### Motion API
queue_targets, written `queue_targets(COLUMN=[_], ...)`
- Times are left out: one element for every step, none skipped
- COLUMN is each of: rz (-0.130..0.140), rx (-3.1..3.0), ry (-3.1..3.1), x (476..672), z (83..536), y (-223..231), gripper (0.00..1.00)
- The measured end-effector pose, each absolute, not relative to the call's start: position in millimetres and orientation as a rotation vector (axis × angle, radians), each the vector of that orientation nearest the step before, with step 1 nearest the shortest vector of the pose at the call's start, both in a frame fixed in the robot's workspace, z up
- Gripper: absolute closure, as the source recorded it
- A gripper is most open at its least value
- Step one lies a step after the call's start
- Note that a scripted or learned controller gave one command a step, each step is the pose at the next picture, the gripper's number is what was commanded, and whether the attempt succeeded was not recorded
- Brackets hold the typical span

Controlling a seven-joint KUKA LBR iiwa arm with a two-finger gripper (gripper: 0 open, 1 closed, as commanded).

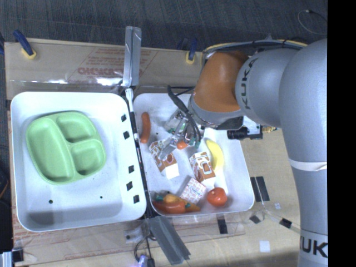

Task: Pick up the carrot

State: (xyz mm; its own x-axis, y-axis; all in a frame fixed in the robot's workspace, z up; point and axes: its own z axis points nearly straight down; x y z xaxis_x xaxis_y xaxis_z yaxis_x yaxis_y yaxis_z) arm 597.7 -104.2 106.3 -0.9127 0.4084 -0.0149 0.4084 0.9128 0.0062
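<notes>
Orange and small, the carrot (181,145) sits right at the tips of the claw (183,133), seemingly between its two fingers, in the right-hand white bin (240,154). The fingers look closed on it, though the view is tight there. Left of the claw lies a sausage (146,126); to its right, a banana (215,154). Below the claw are small cartons (167,159), and further below a tomato (217,196). Far to the claw's left, the other bin (22,193) holds a green divided tray (65,145).
</notes>
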Motion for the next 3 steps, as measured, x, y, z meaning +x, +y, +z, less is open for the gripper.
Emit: queue_targets(rz=[0.000,0.007,0.003], rx=[0.624,0.685,0.212], ry=[3.077,3.055,3.120], x=[581.3,558.5,607.2], z=[192.9,111.5,106.5], y=[-75.5,-108.1,-110.2], gripper=[0.00,0.00,0.00])
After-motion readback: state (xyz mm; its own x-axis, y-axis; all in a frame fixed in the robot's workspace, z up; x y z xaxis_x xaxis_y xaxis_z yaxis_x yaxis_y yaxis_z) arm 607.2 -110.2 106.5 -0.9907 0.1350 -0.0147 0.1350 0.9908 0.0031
